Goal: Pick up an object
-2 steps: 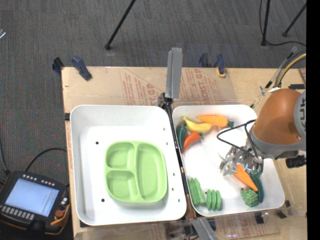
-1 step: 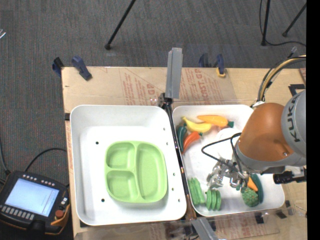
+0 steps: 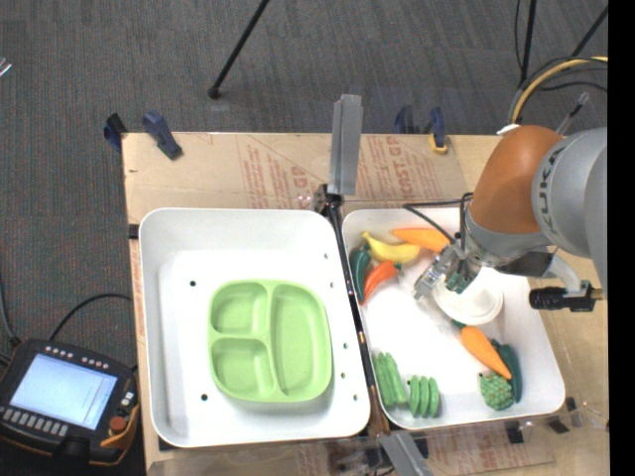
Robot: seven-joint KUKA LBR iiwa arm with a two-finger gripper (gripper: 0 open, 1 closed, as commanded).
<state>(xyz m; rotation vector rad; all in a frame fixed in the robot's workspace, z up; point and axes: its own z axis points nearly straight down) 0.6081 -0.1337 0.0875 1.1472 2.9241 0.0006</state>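
The right bin (image 3: pixel 544 365) holds toy foods. A yellow banana (image 3: pixel 389 249) and an orange piece (image 3: pixel 422 236) lie at its far side, with a red-orange pepper (image 3: pixel 377 278) and a dark green piece (image 3: pixel 359 264) by the left wall. A carrot (image 3: pixel 484 350), a textured green piece (image 3: pixel 496 390) and green pea pods (image 3: pixel 390 378) lie at the near side. My gripper (image 3: pixel 443 276) is low over the middle of this bin, just left of a white round cup (image 3: pixel 476 303) and right of the banana. I see nothing clearly held in it.
The left bin (image 3: pixel 164 266) holds a light green divided plate (image 3: pixel 270 340). A grey post (image 3: pixel 345 152) stands behind the gap between the bins. A teach pendant (image 3: pixel 64 395) lies on the floor at the lower left. Clamps (image 3: pixel 159 132) grip the bench's back edge.
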